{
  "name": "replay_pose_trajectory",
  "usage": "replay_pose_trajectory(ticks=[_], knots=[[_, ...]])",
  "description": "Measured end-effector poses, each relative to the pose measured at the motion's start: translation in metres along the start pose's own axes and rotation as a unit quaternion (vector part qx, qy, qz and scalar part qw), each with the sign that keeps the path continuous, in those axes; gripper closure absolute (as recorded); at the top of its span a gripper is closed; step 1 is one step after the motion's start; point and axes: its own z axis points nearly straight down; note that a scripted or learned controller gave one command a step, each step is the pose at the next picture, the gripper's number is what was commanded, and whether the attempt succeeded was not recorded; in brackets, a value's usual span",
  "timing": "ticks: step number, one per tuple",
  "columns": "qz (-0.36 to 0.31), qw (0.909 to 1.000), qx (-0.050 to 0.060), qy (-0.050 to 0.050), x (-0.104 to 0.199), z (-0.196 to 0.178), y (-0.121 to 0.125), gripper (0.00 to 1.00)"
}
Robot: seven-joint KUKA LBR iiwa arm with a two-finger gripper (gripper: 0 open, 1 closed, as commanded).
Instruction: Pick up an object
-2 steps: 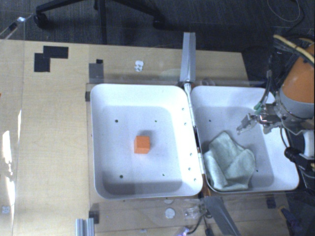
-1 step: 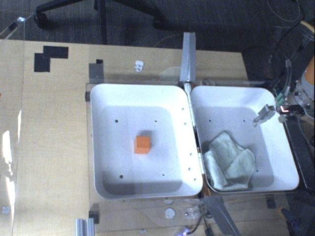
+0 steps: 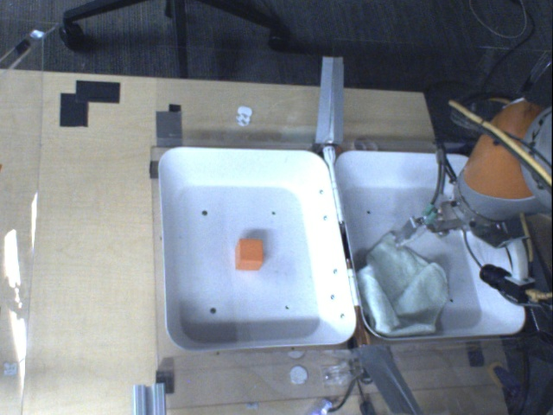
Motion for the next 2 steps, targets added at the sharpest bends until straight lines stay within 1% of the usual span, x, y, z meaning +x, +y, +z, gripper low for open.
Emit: replay_pose_trajectory(ticks=[1,2], knots=[[-0.001,1.0000,-0.002,0.000,0.001,-0.011,0.002,1.00],[0.141,0.9900,0.001,0.000,0.020,-0.134,-0.001,1.00]])
